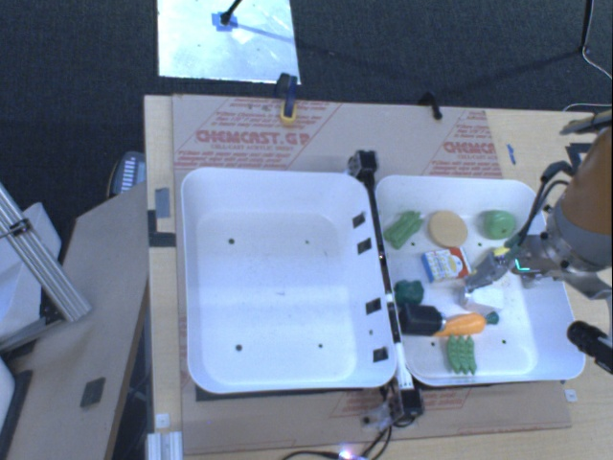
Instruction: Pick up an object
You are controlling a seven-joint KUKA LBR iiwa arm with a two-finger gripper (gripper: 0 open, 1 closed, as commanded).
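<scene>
Bench, right bin (551, 353): my gripper (484, 274) low beside blue-white carton (440, 264), above carrot (463, 324); finger state unclear.

1 fixed camera looks down at a slant — both bins (287, 185) in frame.

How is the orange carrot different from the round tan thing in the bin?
The carrot is long, thin and bright orange with a green end; the round tan disc is flat, circular and pale. The carrot lies near the bin's front, beside a black object; the disc sits farther back, between two green things. Both lie in the right bin, untouched by the claw.
</scene>
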